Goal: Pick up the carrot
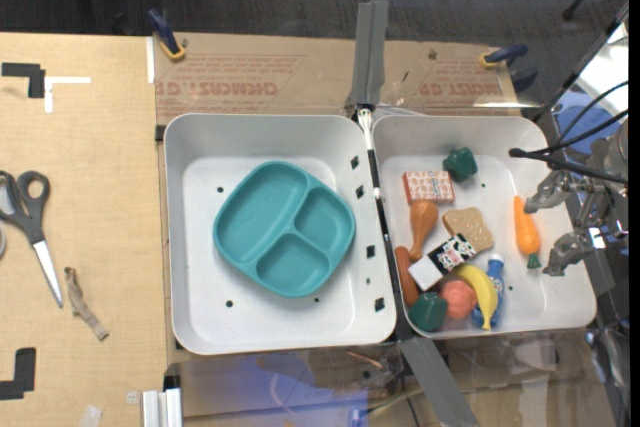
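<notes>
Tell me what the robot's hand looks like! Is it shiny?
The gripper at the right rim of the right bin is grey metal, a bit shiny, with two thin fingers like a crab's claw. Black cables loop across above it. Behind it sit more grey metal parts with a little blue showing. I can't make out any writing or stickers on it.
</notes>
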Tool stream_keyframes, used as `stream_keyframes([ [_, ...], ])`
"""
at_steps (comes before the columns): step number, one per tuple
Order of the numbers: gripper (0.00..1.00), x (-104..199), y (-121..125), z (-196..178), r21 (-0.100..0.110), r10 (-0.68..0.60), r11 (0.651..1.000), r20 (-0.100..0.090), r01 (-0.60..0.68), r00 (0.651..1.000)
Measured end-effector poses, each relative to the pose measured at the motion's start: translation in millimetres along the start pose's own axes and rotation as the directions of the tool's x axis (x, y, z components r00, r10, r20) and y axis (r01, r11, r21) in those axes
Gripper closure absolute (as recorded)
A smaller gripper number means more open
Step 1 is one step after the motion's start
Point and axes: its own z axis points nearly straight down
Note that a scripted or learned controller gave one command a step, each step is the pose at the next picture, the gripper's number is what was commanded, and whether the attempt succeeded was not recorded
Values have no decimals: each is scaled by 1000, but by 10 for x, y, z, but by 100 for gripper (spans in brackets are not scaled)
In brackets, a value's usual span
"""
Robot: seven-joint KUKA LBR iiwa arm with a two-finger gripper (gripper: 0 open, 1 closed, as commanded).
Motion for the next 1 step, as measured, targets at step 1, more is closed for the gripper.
stream_keyframes([
  [1, 0, -374, -32, 1149, 0, -118, 993, 0, 118, 993],
])
